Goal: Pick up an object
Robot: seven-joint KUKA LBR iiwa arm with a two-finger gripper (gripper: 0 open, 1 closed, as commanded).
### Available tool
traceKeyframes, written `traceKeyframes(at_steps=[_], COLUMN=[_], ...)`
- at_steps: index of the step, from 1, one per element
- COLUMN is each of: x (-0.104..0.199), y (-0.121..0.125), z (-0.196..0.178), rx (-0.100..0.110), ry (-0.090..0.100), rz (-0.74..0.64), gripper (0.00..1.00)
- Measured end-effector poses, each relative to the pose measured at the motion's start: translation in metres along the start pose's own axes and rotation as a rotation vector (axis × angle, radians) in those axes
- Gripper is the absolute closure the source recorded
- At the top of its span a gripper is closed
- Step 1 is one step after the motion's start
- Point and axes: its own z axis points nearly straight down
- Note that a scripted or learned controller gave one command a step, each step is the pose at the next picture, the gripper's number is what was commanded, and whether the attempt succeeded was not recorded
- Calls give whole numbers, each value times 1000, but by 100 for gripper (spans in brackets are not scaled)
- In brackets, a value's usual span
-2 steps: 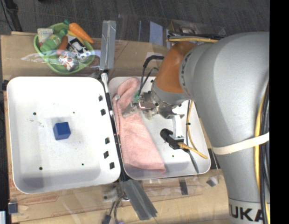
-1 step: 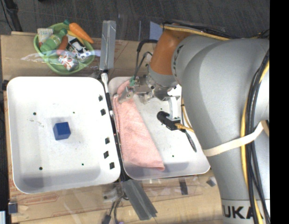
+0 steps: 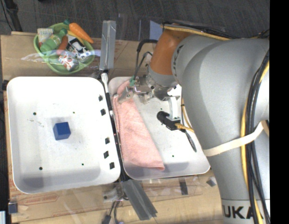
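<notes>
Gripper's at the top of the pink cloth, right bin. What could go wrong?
The pink cloth is limp; a pinch at its end may slip off on lifting.
The gripper sits close to the right bin's left wall and could clip it.
The arm hides part of that bin; confirming a grasp is hard.

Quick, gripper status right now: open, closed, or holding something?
Gripper: cannot be told; it is by the upper end of the pink folded cloth in the right white bin.
</notes>
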Motion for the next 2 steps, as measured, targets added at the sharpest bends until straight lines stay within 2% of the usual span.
traceKeyframes(at_steps=[1,2], x=[-44,-15], y=[-1,-70], z=[-40,1], rx=[0,4], ry=[0,0], rz=[184,115], gripper=[0,0])
